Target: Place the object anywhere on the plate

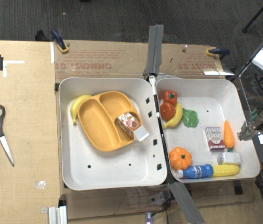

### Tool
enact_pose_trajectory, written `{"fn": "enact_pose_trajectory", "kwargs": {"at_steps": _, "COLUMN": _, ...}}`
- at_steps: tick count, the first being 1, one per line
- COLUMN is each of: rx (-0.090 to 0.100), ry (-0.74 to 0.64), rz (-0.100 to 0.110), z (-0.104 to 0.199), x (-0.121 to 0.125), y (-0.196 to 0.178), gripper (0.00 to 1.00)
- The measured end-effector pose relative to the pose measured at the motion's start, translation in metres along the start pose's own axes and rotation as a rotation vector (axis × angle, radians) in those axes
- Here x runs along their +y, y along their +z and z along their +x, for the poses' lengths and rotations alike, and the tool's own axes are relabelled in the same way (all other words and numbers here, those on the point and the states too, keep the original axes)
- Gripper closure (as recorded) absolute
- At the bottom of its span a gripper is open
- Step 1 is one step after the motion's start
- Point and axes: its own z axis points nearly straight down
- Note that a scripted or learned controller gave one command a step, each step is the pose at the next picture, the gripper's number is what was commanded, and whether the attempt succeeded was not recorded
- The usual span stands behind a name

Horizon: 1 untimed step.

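Carton (130, 124) lies on the yellow plate (96, 125) in the left bin (71, 162); claw (249, 130) sits beyond the right bin's rim, grip state unclear. Best keep clear of the plate.

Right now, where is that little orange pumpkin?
In the camera view the pumpkin sits in the right bin, near its lower left corner, just above the blue bottle.

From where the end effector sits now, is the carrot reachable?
Probably yes. The end effector sits at the right bin's right rim, just beside the carrot. Nothing covers the carrot, though the small carton lies close on its far side.
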Motion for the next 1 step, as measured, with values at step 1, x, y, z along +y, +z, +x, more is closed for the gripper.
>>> {"fn": "enact_pose_trajectory", "kwargs": {"at_steps": 1, "rx": -0.002, "ry": 0.452, "rz": 0.002, "z": 0.0092, "x": -0.0013, "y": -0.0036, "gripper": 1.00}}
